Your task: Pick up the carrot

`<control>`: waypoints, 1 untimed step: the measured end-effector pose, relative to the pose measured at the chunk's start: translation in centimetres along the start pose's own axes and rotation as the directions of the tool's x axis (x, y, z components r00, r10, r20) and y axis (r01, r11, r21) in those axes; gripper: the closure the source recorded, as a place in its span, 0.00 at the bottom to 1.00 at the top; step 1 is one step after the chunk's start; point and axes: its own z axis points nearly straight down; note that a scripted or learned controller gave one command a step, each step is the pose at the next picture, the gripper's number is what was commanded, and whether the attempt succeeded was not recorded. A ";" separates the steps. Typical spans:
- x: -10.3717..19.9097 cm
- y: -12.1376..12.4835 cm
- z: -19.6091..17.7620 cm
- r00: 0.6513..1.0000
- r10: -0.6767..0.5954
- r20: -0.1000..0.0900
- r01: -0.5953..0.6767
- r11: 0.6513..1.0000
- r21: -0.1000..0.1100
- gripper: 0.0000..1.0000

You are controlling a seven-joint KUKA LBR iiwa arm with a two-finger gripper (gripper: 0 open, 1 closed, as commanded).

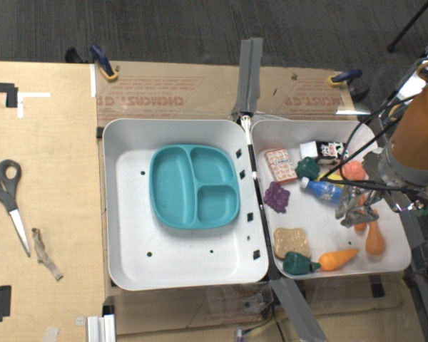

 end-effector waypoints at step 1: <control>-0.2 0.1 -0.9 1.000 -0.003 0.004 0.003 1.000 0.001 1.00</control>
